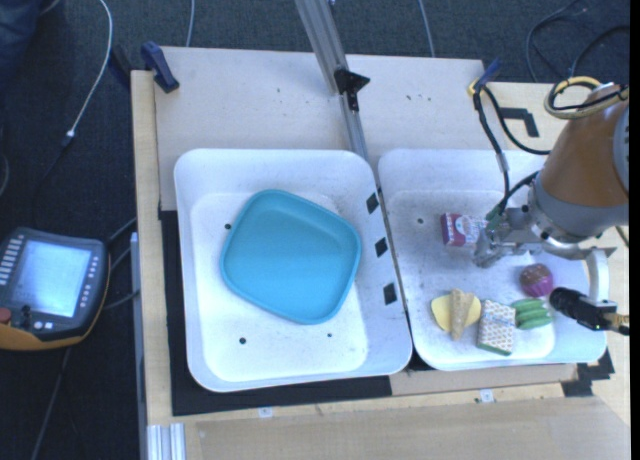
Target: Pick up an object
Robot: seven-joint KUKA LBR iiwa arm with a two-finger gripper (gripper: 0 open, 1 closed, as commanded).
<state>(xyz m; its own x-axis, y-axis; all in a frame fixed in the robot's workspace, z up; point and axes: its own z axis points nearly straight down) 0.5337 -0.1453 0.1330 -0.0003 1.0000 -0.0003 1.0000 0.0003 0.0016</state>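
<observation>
My claw (487, 248) hovers low in the right bin (420, 348), whether clenched or released I cannot tell, with the red can (457, 229) just to its left and the purple ball (537, 278) right.

Tool (487, 248) beside red can (455, 229)

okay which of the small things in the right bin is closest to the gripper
The red-and-white packet, just left of the gripper. The purple ball, yellow piece, sponge and green item lie farther toward the near rim.
</observation>
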